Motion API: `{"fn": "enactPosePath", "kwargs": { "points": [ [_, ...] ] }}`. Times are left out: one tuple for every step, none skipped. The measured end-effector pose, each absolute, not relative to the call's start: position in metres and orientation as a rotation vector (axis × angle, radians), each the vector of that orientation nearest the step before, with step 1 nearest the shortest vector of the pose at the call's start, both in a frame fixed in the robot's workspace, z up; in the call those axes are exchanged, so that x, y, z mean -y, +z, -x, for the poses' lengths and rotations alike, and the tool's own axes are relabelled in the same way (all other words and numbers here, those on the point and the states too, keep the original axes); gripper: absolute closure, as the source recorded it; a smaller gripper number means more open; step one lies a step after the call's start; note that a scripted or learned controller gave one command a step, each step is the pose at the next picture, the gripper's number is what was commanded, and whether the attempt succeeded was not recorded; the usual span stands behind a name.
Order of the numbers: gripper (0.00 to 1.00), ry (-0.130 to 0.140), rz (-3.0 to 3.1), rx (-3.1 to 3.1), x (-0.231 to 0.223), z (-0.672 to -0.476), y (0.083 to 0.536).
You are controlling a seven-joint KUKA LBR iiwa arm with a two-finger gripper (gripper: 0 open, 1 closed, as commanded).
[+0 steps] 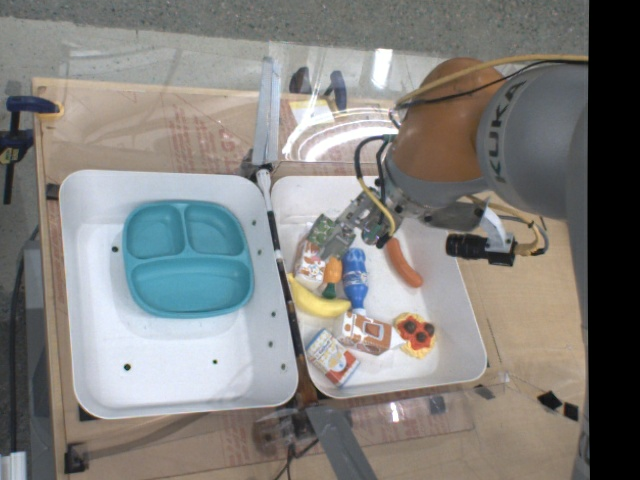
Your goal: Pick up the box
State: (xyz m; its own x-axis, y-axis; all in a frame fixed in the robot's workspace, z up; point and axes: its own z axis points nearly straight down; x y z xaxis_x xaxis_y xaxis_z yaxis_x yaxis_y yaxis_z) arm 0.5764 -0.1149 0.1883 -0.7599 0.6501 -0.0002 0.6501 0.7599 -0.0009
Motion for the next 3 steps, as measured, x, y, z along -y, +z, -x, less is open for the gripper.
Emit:
{"fn": "enactPosePath", "kwargs": {
  "points": [
    [0.0,0.001,1.09,2.947,0.115,-0.576,0.188],
    [0.0,-0.01,1.33,2.865,0.123,-0.563,0.105],
    [0.0,0.0,1.837,2.551,0.129,-0.604,0.088]
  ]
}}
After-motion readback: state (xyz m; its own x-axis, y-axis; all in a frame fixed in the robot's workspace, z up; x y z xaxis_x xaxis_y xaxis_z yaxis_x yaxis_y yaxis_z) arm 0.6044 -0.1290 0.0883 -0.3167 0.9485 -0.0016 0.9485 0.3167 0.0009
